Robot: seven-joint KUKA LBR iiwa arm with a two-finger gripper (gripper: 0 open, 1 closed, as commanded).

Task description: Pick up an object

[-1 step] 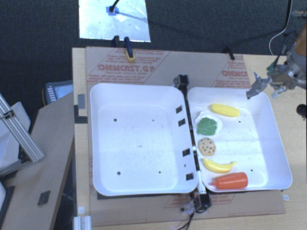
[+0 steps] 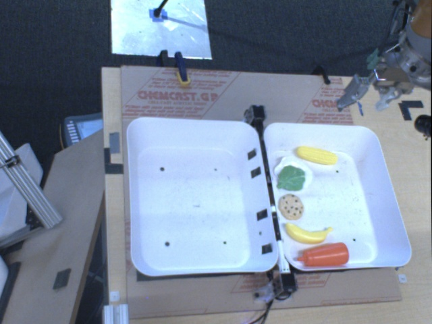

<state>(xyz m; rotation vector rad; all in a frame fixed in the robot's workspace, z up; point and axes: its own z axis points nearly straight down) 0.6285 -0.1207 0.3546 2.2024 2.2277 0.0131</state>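
Note:
The right bin [image 2: 378,181] holds several toy foods. A yellow corn cob [image 2: 316,155] lies near its back. Below it a green leafy piece [image 2: 291,177] rests on something white. A round brown cookie [image 2: 291,206] sits in front of that, then a yellow banana [image 2: 308,233], and a red-orange carrot-like piece [image 2: 325,254] at the front wall. My gripper [image 2: 369,93] hangs above the bench beyond the right bin's back right corner, open, with nothing between its fingers [image 2: 349,94].
The left bin [image 2: 196,194] stands beside the right one, joined along a black-clipped seam [image 2: 260,181]. A cardboard sheet [image 2: 223,90] underlies both bins. A shiny metal plate [image 2: 160,19] lies at the back. A metal rail [image 2: 23,181] leans at the far left.

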